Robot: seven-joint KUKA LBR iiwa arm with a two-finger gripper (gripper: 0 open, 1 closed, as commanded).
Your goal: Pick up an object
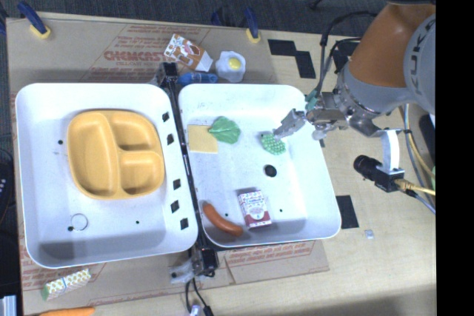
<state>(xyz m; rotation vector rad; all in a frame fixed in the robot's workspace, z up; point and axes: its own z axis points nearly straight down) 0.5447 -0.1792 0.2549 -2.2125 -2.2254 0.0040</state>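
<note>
- Left bin (pixel 29 159): a yellow tray (pixel 115 153) lies in its middle, well apart from the arm.
- Right bin (pixel 318 189): cheese (pixel 203 138) and a green leaf (pixel 224 129) sit touching near its far left corner; a sausage (pixel 221 219) and a red box (pixel 254 206) lie by the near edge.
- A green dotted piece (pixel 273 143), the likeliest pick, lies toward the right edge.
- Gripper (pixel 287 126): just beside that piece, at its far side; whether the fingers are open or closed, I cannot tell.
- Risk: the piece is small and low, so an off-centre close could nudge it away and grasp nothing.
</note>
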